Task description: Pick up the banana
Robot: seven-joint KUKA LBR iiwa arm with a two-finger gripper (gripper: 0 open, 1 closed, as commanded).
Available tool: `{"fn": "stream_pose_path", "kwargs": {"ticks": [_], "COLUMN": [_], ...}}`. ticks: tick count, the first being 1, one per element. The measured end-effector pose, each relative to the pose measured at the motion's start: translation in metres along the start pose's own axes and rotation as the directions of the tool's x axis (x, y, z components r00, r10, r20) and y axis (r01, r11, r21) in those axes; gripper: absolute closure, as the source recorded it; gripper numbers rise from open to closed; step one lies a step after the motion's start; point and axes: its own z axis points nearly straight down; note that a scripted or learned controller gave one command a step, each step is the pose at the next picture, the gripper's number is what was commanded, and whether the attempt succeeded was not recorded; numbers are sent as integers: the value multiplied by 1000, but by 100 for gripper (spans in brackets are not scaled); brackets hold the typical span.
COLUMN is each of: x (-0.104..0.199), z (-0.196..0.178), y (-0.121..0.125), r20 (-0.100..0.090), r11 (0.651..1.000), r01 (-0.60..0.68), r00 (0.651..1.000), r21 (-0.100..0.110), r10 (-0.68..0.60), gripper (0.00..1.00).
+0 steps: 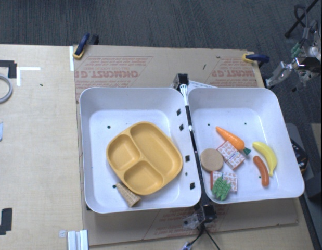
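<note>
Where the banana [267, 155] lies — right bin [254, 113], beside sausage [261, 171]; left bin [98, 119], yellow tray [145, 158].

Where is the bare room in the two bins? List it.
Right bin: its far half, from the back wall down to the carrot, is bare. Its near half is crowded: banana, sausage, round cookie and crackers sit close together. Left bin: bare strips border the yellow divided plate along the back and left walls.

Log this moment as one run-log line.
phase: before grasp | banana: lying in right bin, beside sausage, untouched | hand: outside the bins, upper right | yellow tray: left bin
</note>
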Motion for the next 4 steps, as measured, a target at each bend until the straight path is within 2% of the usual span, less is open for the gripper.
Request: {"fn": "stream_pose_path", "kwargs": {"ticks": [1, 2, 3, 4], "x": [-9, -8, -9, 52], "z": [134, 193, 184, 197], "y": [-43, -107, -106, -124], "r20": [1, -2, 4, 1], "r11": [951, 893, 894, 934], "r01": [310, 449, 447, 358], "r00": [951, 893, 895, 934], "r21": [-2, -4, -6, -6], "r10": [-310, -449, -447, -358], "gripper": [0, 0, 100, 100]}}
